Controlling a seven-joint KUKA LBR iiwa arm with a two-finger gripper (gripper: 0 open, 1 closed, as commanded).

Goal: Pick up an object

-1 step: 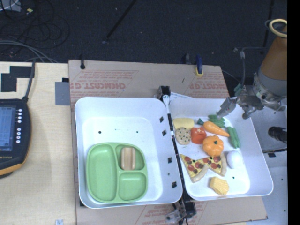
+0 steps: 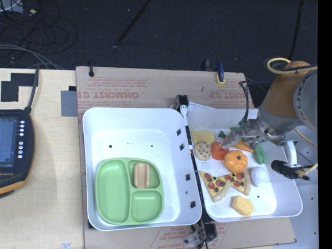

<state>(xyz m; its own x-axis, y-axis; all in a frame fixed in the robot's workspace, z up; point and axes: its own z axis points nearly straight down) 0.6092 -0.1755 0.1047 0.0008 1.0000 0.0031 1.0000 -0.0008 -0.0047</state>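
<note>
The right bin [image 2: 290, 201] holds a cluster of toy foods. An orange pumpkin-like fruit [image 2: 236, 161] sits in the middle, with a red piece [image 2: 218, 152] and a speckled cookie [image 2: 202, 150] to its left. A pale yellow slice [image 2: 203, 137] lies above the cookie. Two pizza slices [image 2: 215, 183] lie below, beside a white egg [image 2: 258, 176] and a yellow chunk [image 2: 242, 205]. My gripper [image 2: 237, 139] is low in the bin's upper part, just above the orange fruit and red piece, next to a green item [image 2: 258, 153]. Its tip is lost among the toys.
The left bin [image 2: 104, 123] carries a green divided tray [image 2: 114, 191] with a tan bread-like piece [image 2: 141, 174] in its upper right compartment. A black tablet [image 2: 13, 147] lies on the bench at far left. Cables trail behind the bins.
</note>
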